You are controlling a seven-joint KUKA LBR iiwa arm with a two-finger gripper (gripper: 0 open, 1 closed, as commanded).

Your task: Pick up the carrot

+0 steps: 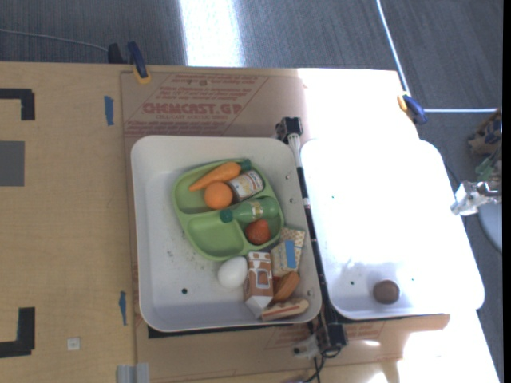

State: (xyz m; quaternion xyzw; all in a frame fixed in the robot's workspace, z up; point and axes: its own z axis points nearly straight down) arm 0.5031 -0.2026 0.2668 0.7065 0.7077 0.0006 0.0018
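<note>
The carrot [215, 174] is orange and tapered. It lies at a slant in the upper compartment of a green divided tray [209, 234] inside the left white bin [152, 214]. An orange ball-shaped fruit [218, 195] touches its lower side, and a small labelled jar [245, 185] sits by its thick end. A silvery piece that looks like my gripper [471, 198] shows at the far right edge, beyond the right bin [375, 206] and far from the carrot.
The tray also holds a green bottle [254, 211] and a red fruit [257, 231]. A white egg [232, 272], a brown carton [258, 282], a blue-yellow packet [289, 254] and a bread roll [286, 286] crowd the bin's lower right. A brown ball [386, 291] sits in the right bin.
</note>
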